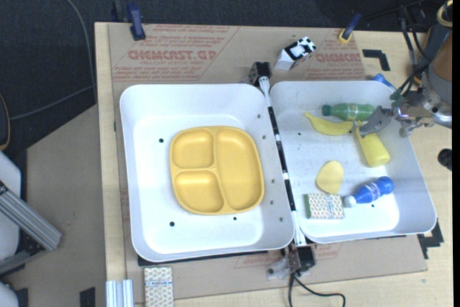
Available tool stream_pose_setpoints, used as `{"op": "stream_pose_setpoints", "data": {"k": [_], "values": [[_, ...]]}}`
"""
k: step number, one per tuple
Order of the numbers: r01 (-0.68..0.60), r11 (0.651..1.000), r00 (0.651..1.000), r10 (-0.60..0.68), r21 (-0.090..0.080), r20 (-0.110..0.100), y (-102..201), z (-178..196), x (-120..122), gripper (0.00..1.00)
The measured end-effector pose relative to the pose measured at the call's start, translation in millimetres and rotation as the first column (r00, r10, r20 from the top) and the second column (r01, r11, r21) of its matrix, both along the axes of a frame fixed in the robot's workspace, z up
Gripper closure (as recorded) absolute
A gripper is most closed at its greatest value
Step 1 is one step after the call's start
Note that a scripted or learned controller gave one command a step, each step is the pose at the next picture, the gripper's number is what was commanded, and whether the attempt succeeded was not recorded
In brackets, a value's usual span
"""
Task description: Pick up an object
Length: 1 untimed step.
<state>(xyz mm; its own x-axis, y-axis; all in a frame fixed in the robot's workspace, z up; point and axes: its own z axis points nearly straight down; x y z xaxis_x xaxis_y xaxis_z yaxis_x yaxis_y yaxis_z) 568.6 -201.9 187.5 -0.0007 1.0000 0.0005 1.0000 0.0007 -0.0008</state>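
In the right bin (424, 208) lie a banana (329, 125), a green bottle (349, 111), a yellow bottle (374, 148), a round yellow piece (330, 176), a blue and white bottle (371, 191) and a green-edged packet (325, 206). My gripper (390, 127) reaches in from the right and hovers over the far right part of this bin, just above the top end of the yellow bottle and right of the banana. Its fingers stand open with nothing between them.
The left bin (144, 154) holds a yellow divided plate (215, 170). A divider ridge (277, 147) runs between the bins. A small black and white object (298, 51) lies on the cardboard behind the bins, and a blue clamp (134, 20) sits at the far left.
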Motion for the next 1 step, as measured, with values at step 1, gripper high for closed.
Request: {"op": "stream_pose_setpoints", "data": {"k": [1], "values": [[-0.001, 1.0, 1.0, 0.001, 0.001, -0.001, -8.6, -103.1, 26.5, 0.0]]}}
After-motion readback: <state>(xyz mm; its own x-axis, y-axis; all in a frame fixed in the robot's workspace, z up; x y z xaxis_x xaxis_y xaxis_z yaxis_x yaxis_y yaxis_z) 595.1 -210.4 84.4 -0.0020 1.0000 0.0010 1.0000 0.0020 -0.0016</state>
